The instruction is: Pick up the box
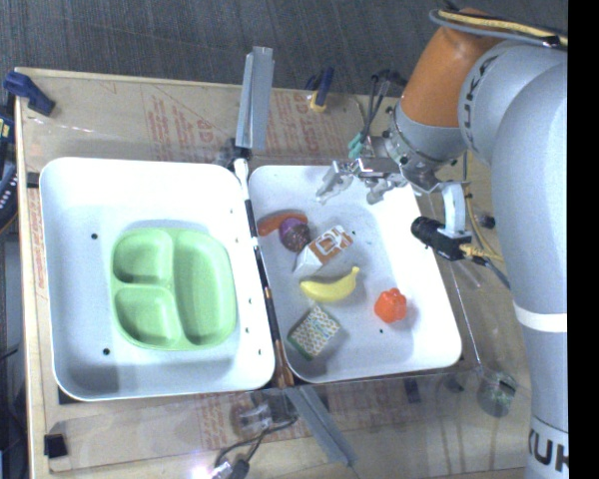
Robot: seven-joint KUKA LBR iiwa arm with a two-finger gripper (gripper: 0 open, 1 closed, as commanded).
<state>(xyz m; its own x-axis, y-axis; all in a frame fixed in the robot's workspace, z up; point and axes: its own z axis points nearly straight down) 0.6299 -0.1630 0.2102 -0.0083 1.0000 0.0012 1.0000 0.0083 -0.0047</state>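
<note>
gripper (356,181) open above right bin (434,342) (box (314,331) lies near front)

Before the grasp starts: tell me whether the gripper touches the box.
Apart. The camera view shows the gripper at the bin's far edge, with bare white floor between it and the box.

- Pale green divided tray (173,287), in the white left bin (65,198).
- Right of the tray: yellow banana (331,285), red-orange pepper (389,306), dark purple fruit (295,234).
- Green and cream checkered box (314,331), below the banana.
- White and brown carton (326,247), above the banana.
</note>
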